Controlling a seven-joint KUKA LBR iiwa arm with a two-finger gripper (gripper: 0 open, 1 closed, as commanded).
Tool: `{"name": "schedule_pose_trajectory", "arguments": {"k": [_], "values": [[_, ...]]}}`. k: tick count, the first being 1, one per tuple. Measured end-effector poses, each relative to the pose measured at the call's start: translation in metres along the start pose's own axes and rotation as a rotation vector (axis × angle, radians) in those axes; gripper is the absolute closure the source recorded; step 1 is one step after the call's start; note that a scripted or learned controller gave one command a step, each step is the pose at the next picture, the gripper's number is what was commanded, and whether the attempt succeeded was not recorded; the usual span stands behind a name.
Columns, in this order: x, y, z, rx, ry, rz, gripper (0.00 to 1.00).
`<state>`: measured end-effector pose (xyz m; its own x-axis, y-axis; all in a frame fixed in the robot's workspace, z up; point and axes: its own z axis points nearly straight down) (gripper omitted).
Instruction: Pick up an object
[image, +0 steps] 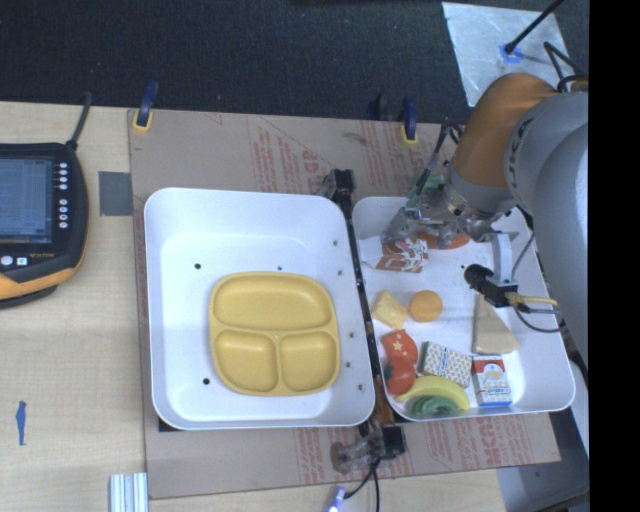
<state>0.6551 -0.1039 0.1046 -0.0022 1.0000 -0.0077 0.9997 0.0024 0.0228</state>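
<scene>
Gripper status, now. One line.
Gripper: low in the right bin, over the red-and-white packet at the back; open, shut or holding cannot be told from this view.

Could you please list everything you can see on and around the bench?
Left bin: one, white, bench centre.
Divided plate: one, yellow, in left bin.
Right bin: one, white, beside the left bin.
Toy food: about ten pieces, mixed colours, in right bin, including an orange ball, a tomato, a small carton.
Handheld screen: one, black and orange, far left.
Clamps: several, blue and yellow, bench's far edge.
Arm: one, grey and orange, right.
End effector: one, over right bin's far end.
</scene>
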Motion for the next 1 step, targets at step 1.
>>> {"name": "schedule_pose_trajectory", "arguments": {"k": [1], "values": [[-0.0007,0.0013,-0.0116,-0.002,0.000,-0.003,1.00]]}}
